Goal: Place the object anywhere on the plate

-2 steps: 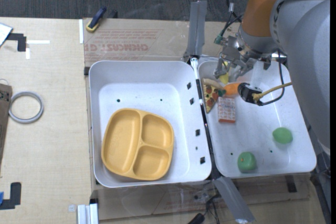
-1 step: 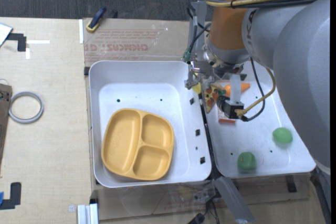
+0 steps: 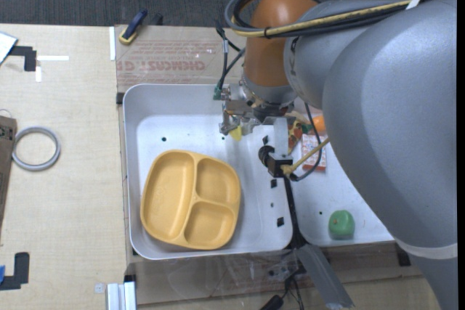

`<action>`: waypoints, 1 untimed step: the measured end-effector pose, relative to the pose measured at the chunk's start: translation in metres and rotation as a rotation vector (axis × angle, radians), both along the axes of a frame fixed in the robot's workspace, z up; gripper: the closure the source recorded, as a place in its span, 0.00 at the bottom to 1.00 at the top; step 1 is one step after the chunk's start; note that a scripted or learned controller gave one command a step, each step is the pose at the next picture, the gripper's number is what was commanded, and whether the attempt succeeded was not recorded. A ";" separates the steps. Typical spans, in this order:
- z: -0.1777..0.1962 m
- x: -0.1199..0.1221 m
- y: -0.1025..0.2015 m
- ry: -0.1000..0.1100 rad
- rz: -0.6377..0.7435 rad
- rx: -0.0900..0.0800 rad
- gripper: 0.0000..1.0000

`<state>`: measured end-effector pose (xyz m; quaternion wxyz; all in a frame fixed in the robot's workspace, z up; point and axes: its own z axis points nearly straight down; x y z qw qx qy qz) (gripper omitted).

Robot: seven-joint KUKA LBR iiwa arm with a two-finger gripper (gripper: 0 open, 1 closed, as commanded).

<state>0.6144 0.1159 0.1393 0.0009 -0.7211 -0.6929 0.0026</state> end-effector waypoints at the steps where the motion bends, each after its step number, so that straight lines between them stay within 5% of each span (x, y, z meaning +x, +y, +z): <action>1: 0.001 0.000 0.000 -0.001 0.000 0.000 0.00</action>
